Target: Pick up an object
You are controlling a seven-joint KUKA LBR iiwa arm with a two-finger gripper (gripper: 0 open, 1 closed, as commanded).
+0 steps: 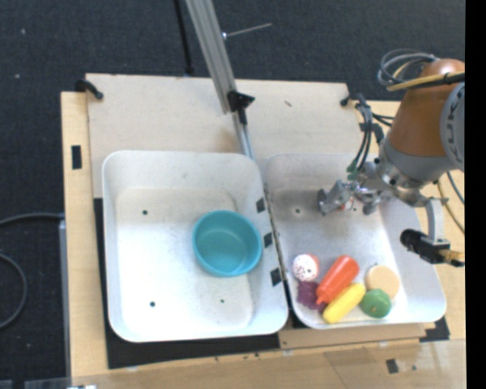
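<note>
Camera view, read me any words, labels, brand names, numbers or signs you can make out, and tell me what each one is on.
None can be read: no print shows on the left bin, right bin, blue bowl, toy food, arm or gripper.

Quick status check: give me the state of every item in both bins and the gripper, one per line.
Teal bowl: upright, in the left bin.
Orange carrot: lying among the pile at the right bin's near edge.
Yellow piece: lying against the carrot.
Green piece: resting beside the yellow one.
Gripper: over the right bin, holding nothing visible.
</note>
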